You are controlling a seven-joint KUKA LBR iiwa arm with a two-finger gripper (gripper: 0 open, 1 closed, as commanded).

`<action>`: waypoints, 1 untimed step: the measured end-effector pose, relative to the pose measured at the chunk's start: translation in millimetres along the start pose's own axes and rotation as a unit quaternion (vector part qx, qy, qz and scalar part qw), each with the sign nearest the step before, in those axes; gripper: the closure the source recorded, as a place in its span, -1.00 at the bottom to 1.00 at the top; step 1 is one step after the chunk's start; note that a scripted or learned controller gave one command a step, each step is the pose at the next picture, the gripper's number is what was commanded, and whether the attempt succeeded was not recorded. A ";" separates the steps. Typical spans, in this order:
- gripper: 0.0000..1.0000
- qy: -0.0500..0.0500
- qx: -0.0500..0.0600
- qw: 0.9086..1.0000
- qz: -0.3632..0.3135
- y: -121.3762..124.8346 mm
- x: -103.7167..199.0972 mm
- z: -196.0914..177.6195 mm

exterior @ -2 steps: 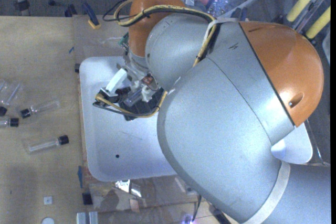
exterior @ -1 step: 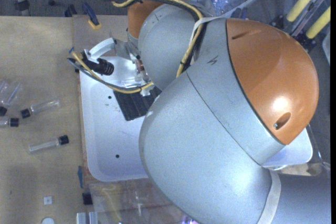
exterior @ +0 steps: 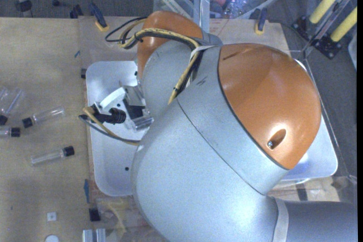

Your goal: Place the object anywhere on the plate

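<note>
Reaching down over the bin on the view's left, the arm [exterior: 227, 144] covers most of the bench.
Bin [exterior: 106, 173] wall shows below the gripper [exterior: 138, 115]; its opening and load cannot be told, nor where object or plate lie. Probably mid pick or place; next, rise clear to check.

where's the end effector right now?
In the camera view it is left of centre: the end effector is over the left white bin, toward its far end, just left of the arm and its bulky grey body.
</note>
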State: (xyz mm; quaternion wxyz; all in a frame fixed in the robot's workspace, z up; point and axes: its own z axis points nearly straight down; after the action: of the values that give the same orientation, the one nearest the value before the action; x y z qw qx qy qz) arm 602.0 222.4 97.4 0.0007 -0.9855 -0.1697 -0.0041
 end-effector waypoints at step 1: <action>1.00 -0.005 0.000 0.998 -0.065 15.1 50.2 -40.9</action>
State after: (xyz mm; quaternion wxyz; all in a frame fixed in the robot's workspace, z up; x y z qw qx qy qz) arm 654.0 224.8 138.6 -0.0002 -0.9723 -0.2337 0.0009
